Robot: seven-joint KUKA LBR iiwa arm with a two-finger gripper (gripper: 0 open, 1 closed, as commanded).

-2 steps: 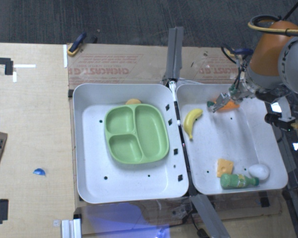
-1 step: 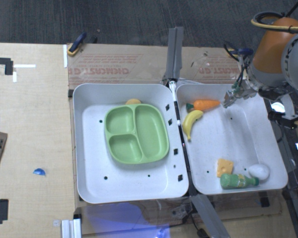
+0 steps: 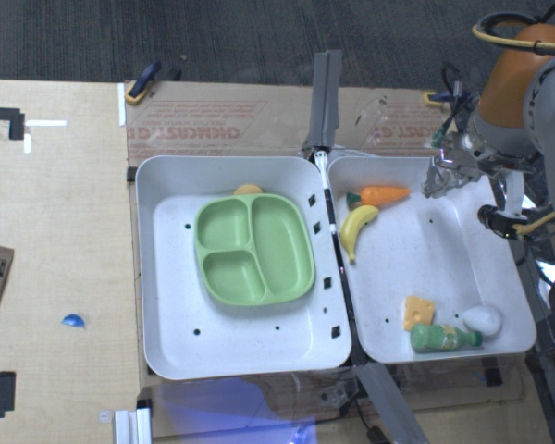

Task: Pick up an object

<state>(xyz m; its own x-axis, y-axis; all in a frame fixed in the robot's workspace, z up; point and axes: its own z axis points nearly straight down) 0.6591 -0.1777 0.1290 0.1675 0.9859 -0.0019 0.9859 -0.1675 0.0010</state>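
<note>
— Over in the right bin (image 3: 499, 276), up at the far end, that's where the gripper (image 3: 441, 181) hangs, just off the carrot (image 3: 386, 194). Can you see whether it's got anything?

— Nothing I can make out in it. The tip is small and dark against the white, so I honestly cannot tell how it's set.

— So which piece would you go for?

— The carrot or the banana (image 3: 355, 228); they lie nearest, touching each other along the bin's left wall. Both look like toy food, hollow plastic I'd guess, so light and stiff, not fragile, but smooth and rounded. They'd want to squirt out of a pinch. I'd take the carrot across its thick middle, square to its length.

— And the banana?

— Curved, so grab it at the belly of the bend, not the tapered ends.

— What about the near corner?

— A yellow cheese wedge (image 3: 419, 312), a green bottle (image 3: 445, 339) lying on its side, and a white egg (image 3: 482, 319), all huddled close. The egg looks the slipperiest. The wedge has flat faces, which I'd reckon grip best.

— The left bin?

— A green divided plate (image 3: 255, 248), with something yellowish (image 3: 248, 191) peeking from behind it. The plate is broad and thin; it would only take hold by the rim.
</note>
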